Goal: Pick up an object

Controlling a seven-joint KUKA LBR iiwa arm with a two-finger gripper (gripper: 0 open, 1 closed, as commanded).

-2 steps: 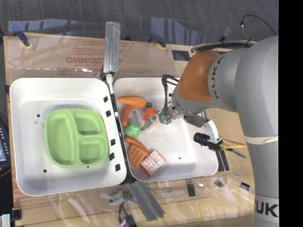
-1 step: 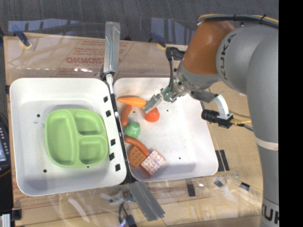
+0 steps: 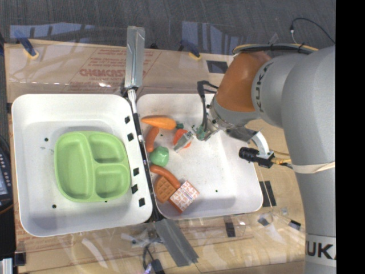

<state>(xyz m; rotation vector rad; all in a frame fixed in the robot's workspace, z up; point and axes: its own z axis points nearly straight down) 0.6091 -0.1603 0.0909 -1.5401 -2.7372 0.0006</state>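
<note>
Nearest the camera, at about six o'clock in the right bin (image 3: 239,194), a small box with a red-and-white check pattern (image 3: 184,195) lay tilted against a brown waffle-like piece (image 3: 165,187), the two touching. Just beyond them, toward ten o'clock, an orange sausage-shaped piece (image 3: 160,172) lay slantwise, and above it sat a small green round object (image 3: 160,156) close to the bin's left wall. An orange carrot-like piece (image 3: 151,138) stood beside that wall, and a longer orange piece (image 3: 159,121) lay crosswise at the bin's twelve o'clock end. The hand (image 3: 201,132) hung low over the bin's upper middle, at the three o'clock side of a small orange-and-white object (image 3: 182,140); its fingers were too dark and small to judge, so whether they were spread or pinching could not be told. The left bin (image 3: 34,113) held a green divided tray (image 3: 91,165) lying flat at its centre. The grey arm with its orange band (image 3: 242,87) came in from three o'clock across the table (image 3: 74,67).
</note>
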